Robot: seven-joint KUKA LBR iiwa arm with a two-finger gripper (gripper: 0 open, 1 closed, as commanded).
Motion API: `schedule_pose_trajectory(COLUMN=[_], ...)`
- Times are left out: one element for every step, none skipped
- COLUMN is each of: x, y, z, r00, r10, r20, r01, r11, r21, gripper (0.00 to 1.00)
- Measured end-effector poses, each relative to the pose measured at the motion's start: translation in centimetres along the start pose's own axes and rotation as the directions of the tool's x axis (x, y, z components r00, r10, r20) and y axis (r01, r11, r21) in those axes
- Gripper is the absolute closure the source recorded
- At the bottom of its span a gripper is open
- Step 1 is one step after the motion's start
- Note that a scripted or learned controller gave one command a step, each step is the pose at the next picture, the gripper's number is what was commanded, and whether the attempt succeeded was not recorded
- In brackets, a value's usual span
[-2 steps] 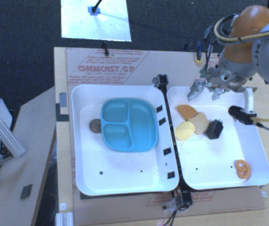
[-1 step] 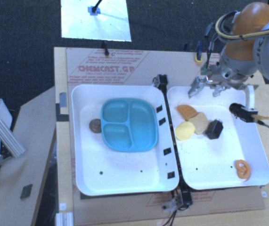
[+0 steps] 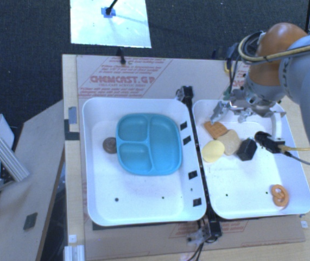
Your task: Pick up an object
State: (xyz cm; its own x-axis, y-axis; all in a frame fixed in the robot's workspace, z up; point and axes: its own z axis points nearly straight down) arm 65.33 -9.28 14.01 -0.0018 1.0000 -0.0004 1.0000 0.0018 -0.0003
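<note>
My gripper [image 3: 231,112] hangs over the back of the right bin [image 3: 252,200], its fingers spread open with nothing between them. Just below and left of it lies an orange waffle-like cracker [image 3: 215,128]. Beside that are a beige bread slice [image 3: 231,141], a yellow lemon-shaped piece [image 3: 213,151] and a small black block [image 3: 246,149]. A pretzel [image 3: 279,195] lies alone near the bin's front right corner.
The left bin [image 3: 106,200] holds a blue divided plate [image 3: 146,144] and a small brown round piece [image 3: 109,145] at its left side. A black divider with clips [image 3: 193,145] runs between the bins. A black connector with a cable [image 3: 269,141] hangs from the arm over the right bin.
</note>
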Motion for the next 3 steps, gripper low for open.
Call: schedule_pose_trajectory(x=[0.0, 0.0, -0.4], y=[0.0, 0.2, 0.3], z=[5.2, 3.7, -0.8], r00=[1.000, 1.000, 1.000], r10=[0.000, 0.000, 0.002], r20=[0.000, 0.001, 0.000], r01=[0.000, 0.000, -0.002], r11=[1.000, 1.000, 1.000], r21=[0.001, -0.006, -0.007], gripper=[0.00, 1.00, 1.00])
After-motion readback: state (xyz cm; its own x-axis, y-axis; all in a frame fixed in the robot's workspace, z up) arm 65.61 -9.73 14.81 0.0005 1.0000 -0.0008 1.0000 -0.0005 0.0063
